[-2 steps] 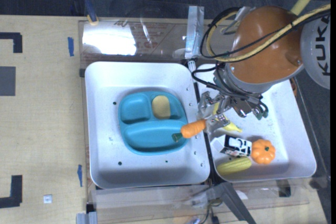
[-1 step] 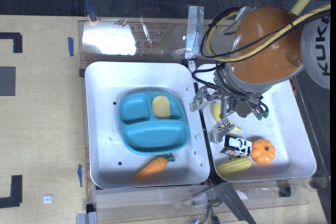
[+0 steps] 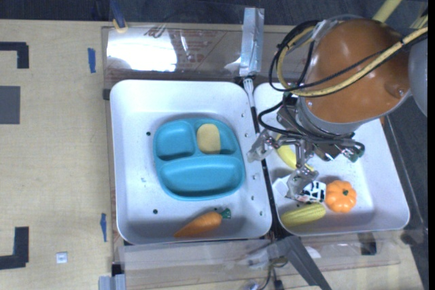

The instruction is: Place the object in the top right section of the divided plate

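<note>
A blue divided plate lies in the left bin. A pale yellow rounded object rests in the plate's top right section. My gripper hangs over the right bin, under the orange wrist band. It is just left of and above a small black-and-white object. Nothing shows as held by it. A yellow piece lies partly hidden under the wrist.
An orange pumpkin and a yellow-green oblong piece lie near the right bin's front edge. A carrot lies at the left bin's front, below the plate. Cables loop above the wrist.
</note>
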You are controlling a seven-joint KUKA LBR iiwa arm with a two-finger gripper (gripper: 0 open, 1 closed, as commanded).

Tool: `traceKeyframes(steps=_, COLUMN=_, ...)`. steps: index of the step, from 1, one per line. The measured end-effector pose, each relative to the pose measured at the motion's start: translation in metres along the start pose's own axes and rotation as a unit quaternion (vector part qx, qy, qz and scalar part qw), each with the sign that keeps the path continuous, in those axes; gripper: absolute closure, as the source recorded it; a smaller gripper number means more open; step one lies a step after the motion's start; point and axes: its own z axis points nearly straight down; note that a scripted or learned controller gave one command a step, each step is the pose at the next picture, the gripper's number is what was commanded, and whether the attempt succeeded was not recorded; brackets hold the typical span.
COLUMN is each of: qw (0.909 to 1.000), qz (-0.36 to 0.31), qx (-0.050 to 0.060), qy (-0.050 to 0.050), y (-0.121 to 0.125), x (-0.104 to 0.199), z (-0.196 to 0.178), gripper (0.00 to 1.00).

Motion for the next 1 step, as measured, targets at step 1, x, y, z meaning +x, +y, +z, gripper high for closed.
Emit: traceKeyframes(steps=1, qw=0.9939, qz=-0.111, qx=-0.002, qy=0.002, y=-0.0203, x=0.0160, z=0.0563, gripper=0.00)
